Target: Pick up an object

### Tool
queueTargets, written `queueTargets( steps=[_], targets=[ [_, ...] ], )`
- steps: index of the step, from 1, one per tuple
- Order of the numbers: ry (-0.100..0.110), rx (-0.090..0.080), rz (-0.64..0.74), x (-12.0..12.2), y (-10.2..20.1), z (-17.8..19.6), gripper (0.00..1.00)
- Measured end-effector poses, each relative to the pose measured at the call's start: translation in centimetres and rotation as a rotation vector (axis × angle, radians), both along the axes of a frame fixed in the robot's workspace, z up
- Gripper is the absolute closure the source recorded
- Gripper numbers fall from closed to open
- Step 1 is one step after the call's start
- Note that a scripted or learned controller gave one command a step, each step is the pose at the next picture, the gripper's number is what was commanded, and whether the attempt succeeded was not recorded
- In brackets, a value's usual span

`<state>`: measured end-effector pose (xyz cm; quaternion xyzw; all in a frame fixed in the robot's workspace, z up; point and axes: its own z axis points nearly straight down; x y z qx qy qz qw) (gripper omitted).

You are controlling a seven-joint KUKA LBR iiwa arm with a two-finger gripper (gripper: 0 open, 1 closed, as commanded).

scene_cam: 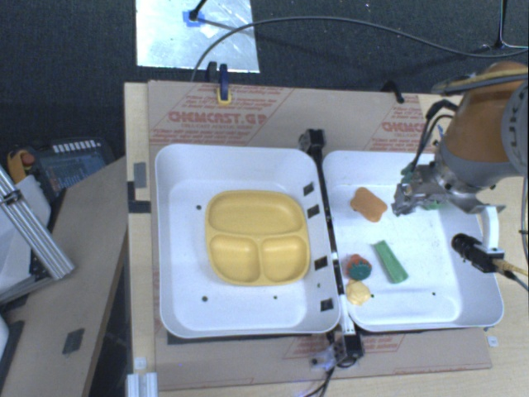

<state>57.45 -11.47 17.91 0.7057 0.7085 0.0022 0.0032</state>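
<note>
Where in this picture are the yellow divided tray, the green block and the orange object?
yellow divided tray (256, 246): camera view, on the ridge between its compartments.
green block (388, 261): camera view, middle of its top face.
orange object (369, 203): camera view, centre of its upper surface.

Bench (136, 246) (cardboard-topped) bears bins (173, 246).

left bin (178, 222): divided tray (257, 236) lain at centre | right bin (463, 304): roll-shaped piece (369, 203) placed toward the back-left; block (389, 261) set in front of it; two small pieces (358, 279) found left of the block, by the dividing wall
</note>
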Motion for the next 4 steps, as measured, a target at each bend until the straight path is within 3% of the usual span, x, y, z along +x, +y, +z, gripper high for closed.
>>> queueTargets(
  steps=[1, 4],
  targets=[
    [0.001, 0.0, 0.0, 0.2, 0.0, 4.8, 1.0],
    [0.004, 0.004, 0.006, 3.8, 16.1, 6.1, 1.0]
  ],
)
